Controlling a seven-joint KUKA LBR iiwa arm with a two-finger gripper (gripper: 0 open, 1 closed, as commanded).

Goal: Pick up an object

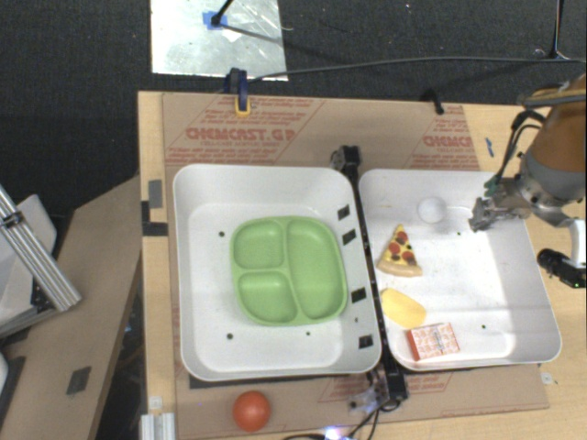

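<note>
The right bin point(514, 273) holds a toy pizza slice point(400, 252), a yellow oval piece point(403, 307), a red and white small box point(433, 341) and a white ball point(431, 210). My gripper point(483, 216) hangs over the far right part of that bin, to the right of the white ball and apart from it. Nothing shows between its fingers. The arm comes in from the right edge with its orange band at the top.
The left bin point(197, 246) holds a green divided tray point(288, 269). An orange-red ball point(251, 410) lies on the bench in front of the left bin. Black clips run along the seam between the bins. A cable crosses the back.
</note>
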